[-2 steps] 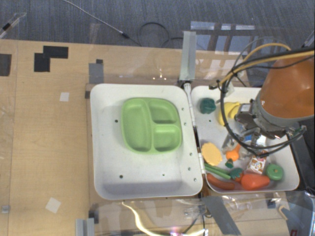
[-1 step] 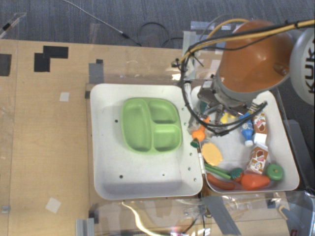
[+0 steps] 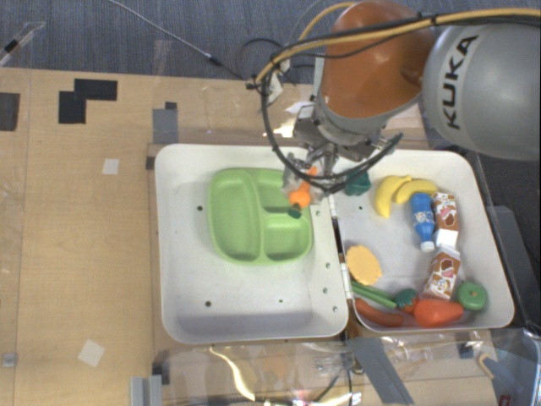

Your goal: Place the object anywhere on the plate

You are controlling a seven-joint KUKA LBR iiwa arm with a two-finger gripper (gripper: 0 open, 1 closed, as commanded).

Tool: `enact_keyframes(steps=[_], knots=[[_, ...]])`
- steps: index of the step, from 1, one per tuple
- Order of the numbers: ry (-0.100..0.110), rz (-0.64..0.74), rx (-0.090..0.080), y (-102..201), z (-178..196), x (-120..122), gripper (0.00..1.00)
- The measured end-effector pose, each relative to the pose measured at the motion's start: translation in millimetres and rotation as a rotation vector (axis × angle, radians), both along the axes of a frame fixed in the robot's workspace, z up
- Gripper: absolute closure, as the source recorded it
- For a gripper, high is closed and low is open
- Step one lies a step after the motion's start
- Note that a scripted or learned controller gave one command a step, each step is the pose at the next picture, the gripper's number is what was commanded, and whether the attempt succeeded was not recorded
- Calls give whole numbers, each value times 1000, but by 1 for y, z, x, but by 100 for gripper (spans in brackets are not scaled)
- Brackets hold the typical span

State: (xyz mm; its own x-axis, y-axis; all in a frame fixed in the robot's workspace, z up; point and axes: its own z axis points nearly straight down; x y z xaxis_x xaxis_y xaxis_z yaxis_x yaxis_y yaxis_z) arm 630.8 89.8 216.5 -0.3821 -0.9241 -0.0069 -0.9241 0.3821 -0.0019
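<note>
Closest to me, below and right of the claw, I see a red pepper (image 3: 435, 312), green ball (image 3: 472, 295) and a carton (image 3: 441, 274) in the right bin (image 3: 494, 252); an orange disc (image 3: 364, 265) sits up-left of them. Left of the claw, the green plate (image 3: 252, 218) lies in the left bin (image 3: 182, 252). My claw (image 3: 308, 178) hangs over the plate's upper right corner, a small orange carrot (image 3: 298, 197) just beneath the tips; I can't tell if it's pinched or how wide the tips are. Right of the claw: banana (image 3: 393, 191), blue bottle (image 3: 421, 218).
</note>
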Motion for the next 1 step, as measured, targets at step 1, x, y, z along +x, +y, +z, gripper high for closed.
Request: enact_keyframes(steps=[1], knots=[[-4,-3,0,-2,3,1,0]])
